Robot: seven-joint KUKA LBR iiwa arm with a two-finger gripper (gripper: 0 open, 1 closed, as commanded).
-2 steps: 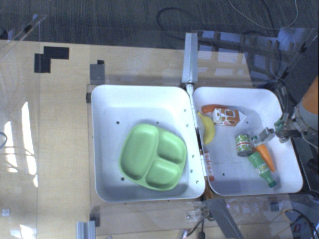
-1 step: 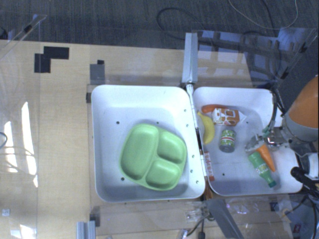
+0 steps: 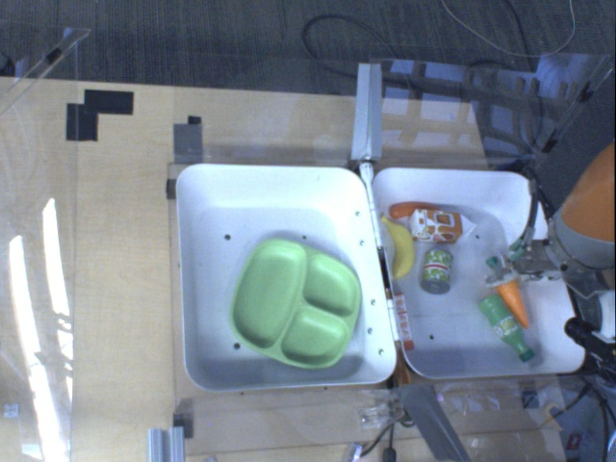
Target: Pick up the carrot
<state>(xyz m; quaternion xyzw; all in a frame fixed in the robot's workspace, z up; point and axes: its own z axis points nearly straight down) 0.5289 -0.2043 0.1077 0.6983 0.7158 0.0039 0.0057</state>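
At the frame's right, the gripper (image 3: pixel 517 269) pinches the tapered carrot (image 3: pixel 516 299); a glossy green bottle (image 3: pixel 505 324) lies alongside.

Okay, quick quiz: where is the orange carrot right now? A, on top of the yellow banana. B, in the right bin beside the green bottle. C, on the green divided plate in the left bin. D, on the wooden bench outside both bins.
B: the orange carrot lies in the white right bin, right next to the green bottle near that bin's right side.
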